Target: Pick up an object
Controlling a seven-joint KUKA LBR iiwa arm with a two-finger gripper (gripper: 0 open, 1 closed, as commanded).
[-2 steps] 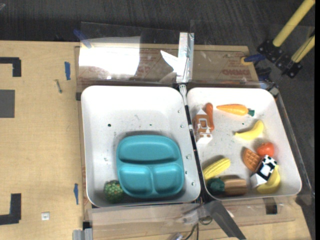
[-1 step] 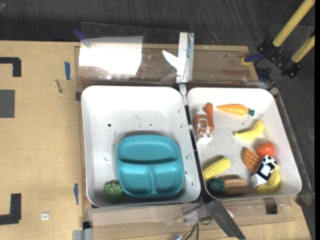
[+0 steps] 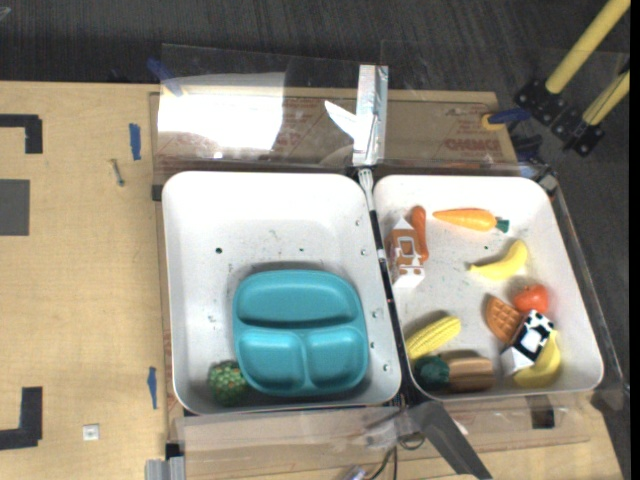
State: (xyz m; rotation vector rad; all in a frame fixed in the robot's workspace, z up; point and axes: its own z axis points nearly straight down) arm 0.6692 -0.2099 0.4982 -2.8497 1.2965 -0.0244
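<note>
Green toy (image 3: 227, 381) touches teal tray (image 3: 299, 333); right bin (image 3: 575, 268) crowded with food toys.

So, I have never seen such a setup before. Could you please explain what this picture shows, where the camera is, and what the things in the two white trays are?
This is a workbench for a robot arm that practises picking things up. One camera is fixed above the bench and looks down at a slant.

Two shallow white bins sit side by side. The left bin holds a teal divided plate and a small green bumpy toy at the plate's lower left corner.

The right bin holds toy food: a carrot near the top, a banana below it, a corn cob, a red tomato-like piece, a waffle-like piece, a small white and orange carton, a brown bun-like piece, and a black and white block on a second yellow piece.

Nothing is being held at this moment.
</note>
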